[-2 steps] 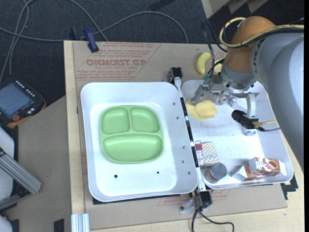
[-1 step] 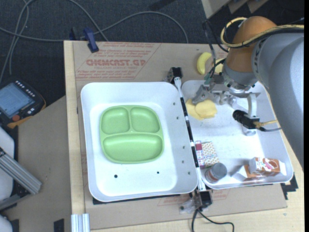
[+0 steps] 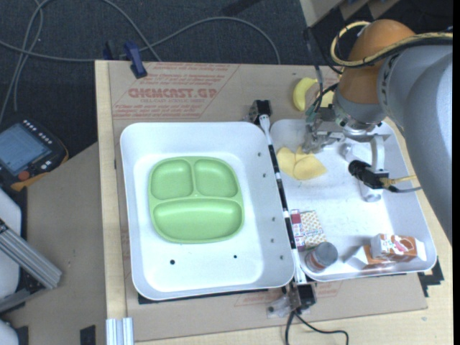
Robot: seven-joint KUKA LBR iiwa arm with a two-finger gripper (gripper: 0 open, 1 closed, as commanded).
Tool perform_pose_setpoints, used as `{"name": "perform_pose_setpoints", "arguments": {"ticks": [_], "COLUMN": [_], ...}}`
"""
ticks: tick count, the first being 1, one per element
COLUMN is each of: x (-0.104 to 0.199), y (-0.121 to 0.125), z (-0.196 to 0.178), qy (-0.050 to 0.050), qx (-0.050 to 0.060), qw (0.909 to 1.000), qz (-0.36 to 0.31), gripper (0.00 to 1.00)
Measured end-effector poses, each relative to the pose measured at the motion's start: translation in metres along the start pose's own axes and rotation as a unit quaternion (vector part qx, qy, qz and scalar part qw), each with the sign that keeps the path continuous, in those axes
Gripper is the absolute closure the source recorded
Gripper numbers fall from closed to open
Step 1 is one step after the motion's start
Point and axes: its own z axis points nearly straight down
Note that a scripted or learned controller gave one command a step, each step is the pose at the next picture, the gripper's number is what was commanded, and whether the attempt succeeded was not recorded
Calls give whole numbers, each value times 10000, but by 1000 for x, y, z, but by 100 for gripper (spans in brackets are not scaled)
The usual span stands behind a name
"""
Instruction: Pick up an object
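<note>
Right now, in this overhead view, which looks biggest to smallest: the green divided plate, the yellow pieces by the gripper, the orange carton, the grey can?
1. Green divided plate
2. Yellow pieces
3. Orange carton
4. Grey can
The pieces and carton look close in size.

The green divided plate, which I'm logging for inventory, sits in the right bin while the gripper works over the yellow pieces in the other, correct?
Not quite: the camera view shows the green divided plate in the left bin. The gripper and yellow pieces are in the right bin.

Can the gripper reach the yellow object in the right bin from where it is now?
Probably yes. The gripper hangs just above the yellow object, with nothing between them.
</note>
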Motion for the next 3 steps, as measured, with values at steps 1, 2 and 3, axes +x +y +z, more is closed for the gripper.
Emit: {"name": "perform_pose_setpoints", "arguments": {"ticks": [1, 2, 3], "x": [0, 1, 2], "y": [0, -1, -1], "z": [0, 11, 11], "qy": [-1, 12, 11], "qx": [2, 22, 21], "qw": [10000, 10000, 10000], "qz": [0, 1, 3], "gripper": [0, 0, 0]}}
